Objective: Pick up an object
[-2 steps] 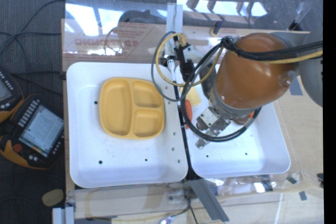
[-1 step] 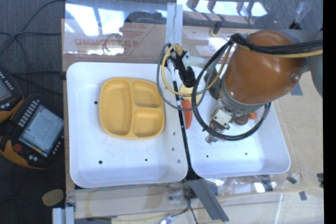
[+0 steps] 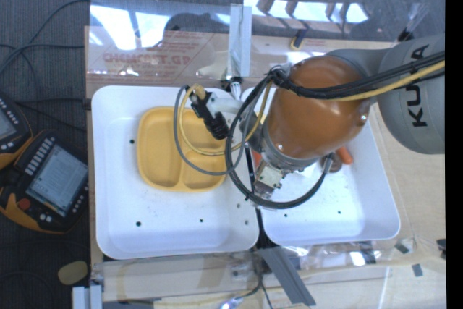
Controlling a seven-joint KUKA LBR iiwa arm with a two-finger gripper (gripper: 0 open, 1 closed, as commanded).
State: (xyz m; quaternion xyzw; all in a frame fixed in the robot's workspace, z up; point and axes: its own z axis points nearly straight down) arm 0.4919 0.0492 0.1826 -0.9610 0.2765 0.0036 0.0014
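One yellow tray (image 3: 173, 152) in left bin (image 3: 116, 228), arm (image 3: 318, 116) above right bin (image 3: 362, 217)

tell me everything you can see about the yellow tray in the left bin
The yellow tray is a shallow, rounded-corner dish of matte plastic look, divided by raised ridges into compartments. It lies flat, right side up, on the floor of the left bin, toward its right half. Black cables from the arm cross over its right side, hiding that edge.
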